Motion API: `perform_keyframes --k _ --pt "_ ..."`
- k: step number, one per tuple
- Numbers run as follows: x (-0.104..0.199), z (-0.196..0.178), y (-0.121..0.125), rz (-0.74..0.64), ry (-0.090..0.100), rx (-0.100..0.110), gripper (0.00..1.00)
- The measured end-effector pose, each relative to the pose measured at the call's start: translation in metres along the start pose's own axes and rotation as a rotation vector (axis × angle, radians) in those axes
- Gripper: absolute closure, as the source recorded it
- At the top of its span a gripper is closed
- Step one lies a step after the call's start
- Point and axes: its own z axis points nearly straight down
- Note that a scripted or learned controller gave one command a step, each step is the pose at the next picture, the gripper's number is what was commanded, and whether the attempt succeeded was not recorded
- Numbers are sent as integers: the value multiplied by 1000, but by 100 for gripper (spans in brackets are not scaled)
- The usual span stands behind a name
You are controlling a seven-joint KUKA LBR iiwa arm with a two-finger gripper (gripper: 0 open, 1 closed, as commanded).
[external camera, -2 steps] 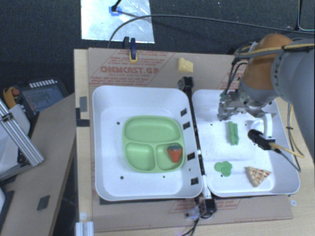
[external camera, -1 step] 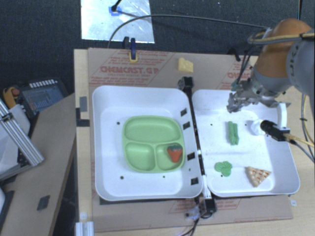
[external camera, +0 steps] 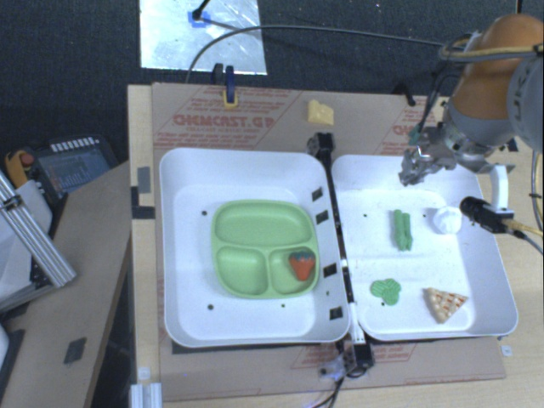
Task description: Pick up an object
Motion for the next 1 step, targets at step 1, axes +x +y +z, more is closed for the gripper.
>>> perform_keyframes --k 1 --pt "55 -14 6 -6 2 2 100"
